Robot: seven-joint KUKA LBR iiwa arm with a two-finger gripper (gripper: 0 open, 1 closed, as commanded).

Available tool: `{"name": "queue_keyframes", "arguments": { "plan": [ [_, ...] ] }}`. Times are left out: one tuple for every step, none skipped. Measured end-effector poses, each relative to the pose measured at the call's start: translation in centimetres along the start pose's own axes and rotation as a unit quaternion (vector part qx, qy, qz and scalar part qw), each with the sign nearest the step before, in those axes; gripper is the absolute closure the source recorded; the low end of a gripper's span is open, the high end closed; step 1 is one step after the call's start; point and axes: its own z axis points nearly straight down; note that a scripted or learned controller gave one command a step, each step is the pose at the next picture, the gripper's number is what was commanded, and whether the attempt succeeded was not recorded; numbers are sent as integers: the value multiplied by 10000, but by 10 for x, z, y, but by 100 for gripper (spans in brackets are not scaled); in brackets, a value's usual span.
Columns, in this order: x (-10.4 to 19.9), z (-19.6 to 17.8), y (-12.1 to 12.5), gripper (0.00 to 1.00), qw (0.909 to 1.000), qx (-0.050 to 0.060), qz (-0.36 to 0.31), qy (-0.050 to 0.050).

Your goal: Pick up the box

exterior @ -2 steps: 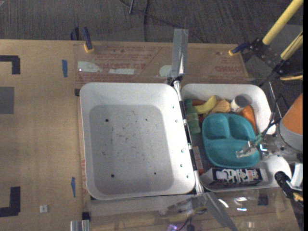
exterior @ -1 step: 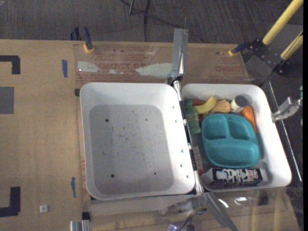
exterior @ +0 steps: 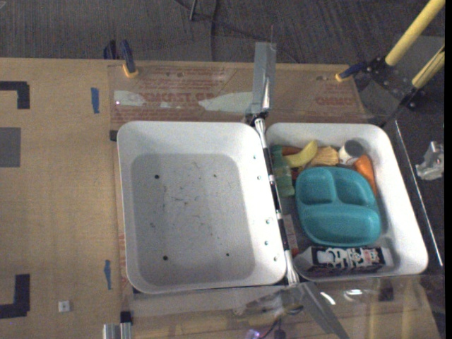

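Note:
The box (exterior: 351, 258) is a long flat carton with black and white print. It lies on its side along the front wall of the right bin (exterior: 404, 210). Just behind it, and touching or nearly touching it, rests a teal divided plate (exterior: 336, 207).
Behind the plate lie a yellow banana-shaped toy (exterior: 302, 154), an orange piece (exterior: 365, 169), green pieces (exterior: 282, 176) and a small grey cup (exterior: 352, 149). The left bin (exterior: 127, 189) stands beside the right one. Yellow-handled clamps (exterior: 413, 30) stick up at the back right.

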Motion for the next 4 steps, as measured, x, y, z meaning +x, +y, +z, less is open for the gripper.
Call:
{"name": "queue_keyframes", "arguments": {
  "plan": [
    [1,-10,1,100,10000,-14,-14,-14],
    [20,-75,66,100,9994,8,359,10],
    [22,-85,67,100,9994,-9,335,-3],
    [23,-74,19,100,9886,39,1508,14]
  ]
}}
